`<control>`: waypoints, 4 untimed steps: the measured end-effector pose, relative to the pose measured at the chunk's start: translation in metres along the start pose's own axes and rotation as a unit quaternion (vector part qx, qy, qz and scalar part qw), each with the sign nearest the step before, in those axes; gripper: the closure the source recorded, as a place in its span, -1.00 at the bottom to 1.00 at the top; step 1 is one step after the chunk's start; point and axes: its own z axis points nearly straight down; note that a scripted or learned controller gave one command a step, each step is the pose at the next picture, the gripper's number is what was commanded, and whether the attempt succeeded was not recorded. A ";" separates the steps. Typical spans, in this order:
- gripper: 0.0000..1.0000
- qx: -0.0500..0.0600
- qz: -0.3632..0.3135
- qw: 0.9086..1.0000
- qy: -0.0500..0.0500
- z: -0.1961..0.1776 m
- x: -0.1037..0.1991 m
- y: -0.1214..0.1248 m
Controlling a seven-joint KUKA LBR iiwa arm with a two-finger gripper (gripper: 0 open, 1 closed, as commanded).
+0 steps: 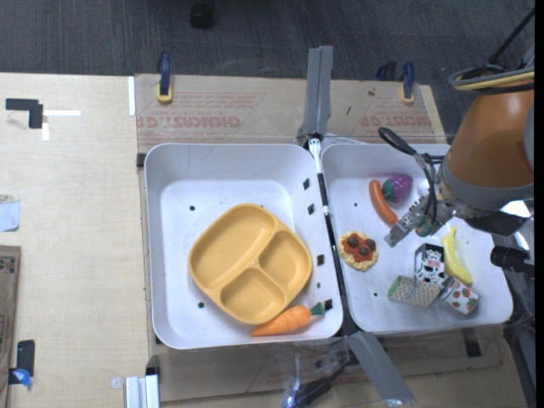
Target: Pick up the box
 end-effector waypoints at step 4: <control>-1.00 0.000 -0.082 0.997 -0.001 -0.011 -0.091 0.044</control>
